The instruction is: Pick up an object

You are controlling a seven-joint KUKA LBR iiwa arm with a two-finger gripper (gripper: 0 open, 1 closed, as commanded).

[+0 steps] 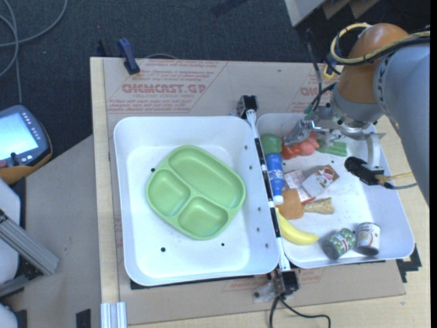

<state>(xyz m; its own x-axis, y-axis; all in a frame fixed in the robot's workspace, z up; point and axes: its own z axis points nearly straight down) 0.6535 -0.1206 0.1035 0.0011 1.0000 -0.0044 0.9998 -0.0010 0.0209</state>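
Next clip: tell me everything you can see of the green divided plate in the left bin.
The green plate looks like matte light-green plastic, a rounded rectangle with three compartments: one long, two smaller. It lies flat, right side up, turned at a slant near the middle of the left bin, resting on the bin's floor. Its compartments hold nothing, and nothing else touches it.

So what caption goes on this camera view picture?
Robot hand hovers over toy food in the right white bin; a green divided plastic plate fills the left white bin.

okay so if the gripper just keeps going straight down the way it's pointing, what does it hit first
Most likely the red object at the far end of the right bin, directly under the gripper, beside a green item. Depth is hard to judge from this slanted view, so contact may already be close.
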